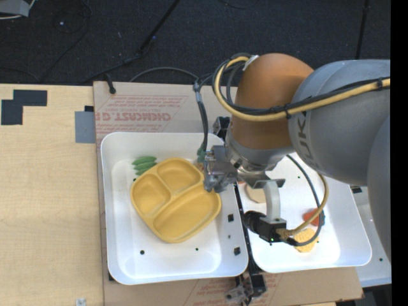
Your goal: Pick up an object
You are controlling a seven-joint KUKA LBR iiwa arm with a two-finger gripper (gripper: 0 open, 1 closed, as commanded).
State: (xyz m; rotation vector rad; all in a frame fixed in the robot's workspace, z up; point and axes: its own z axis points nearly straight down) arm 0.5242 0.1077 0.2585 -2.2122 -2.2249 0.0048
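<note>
Arm (331, 120), grey and bulky, reaching in from right and hanging over the seam between the left bin (108, 234) and the right bin (357, 247). Risk of catching a bin wall on any sideways sweep at this height.

Yellow divided plate (169, 199), lying flat in the left bin and filling much of its floor. Likeliest target, judging by what sits nearest the tool. Wide, shallow, smooth: hard to pinch anywhere but the rim, and apt to tip, swing or slide free if lifted by one edge.

Gripper (213, 177), low at the plate's right rim, touching it or just above; cannot tell which. Cannot tell how far open, nor whether anything is held, from this slant. Could close on air, or merely shove the plate toward the bin's far wall.

Green leafy piece (144, 164), just beside the plate's upper left edge; could get pushed or pinned if the plate shifts.

Small orange and yellow piece (307, 238), in the right bin, well apart from the tool.
</note>
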